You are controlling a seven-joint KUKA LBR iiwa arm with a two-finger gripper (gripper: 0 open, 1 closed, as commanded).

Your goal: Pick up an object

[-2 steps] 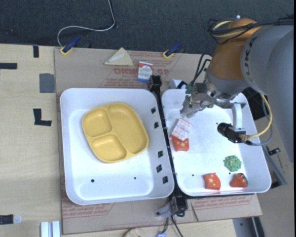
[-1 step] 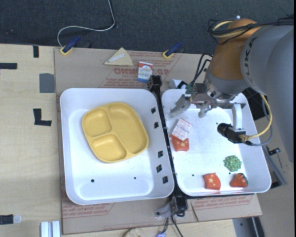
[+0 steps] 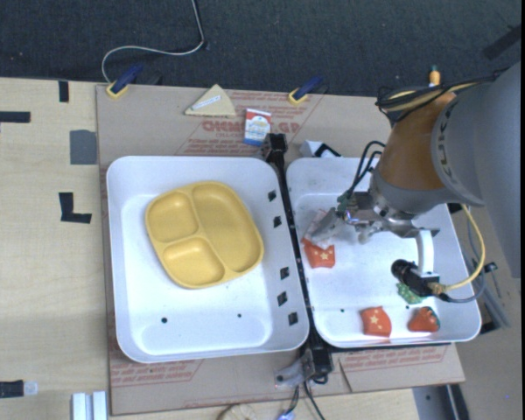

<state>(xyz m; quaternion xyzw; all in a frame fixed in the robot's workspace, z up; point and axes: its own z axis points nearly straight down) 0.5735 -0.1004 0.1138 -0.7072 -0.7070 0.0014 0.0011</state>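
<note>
My gripper (image 3: pixel 324 227) hangs over the left part of the right bin (image 3: pixel 332 178), tilted down to the left. Just below its tip lies a small red-orange piece (image 3: pixel 319 255), very close to the gripper or touching it; I cannot tell which. Two more red pieces lie near the bin's front wall: one plain (image 3: pixel 376 321) and one with a green top (image 3: pixel 423 319). Nothing is seen held in the gripper.
A yellow divided plate (image 3: pixel 203 233) lies in the left bin (image 3: pixel 127 191). Behind the bins a small red and white box (image 3: pixel 257 127) and a pale wedge (image 3: pixel 212 101) sit on the cardboard. A black and yellow cable (image 3: pixel 416 276) hangs from the wrist over the right bin.
</note>
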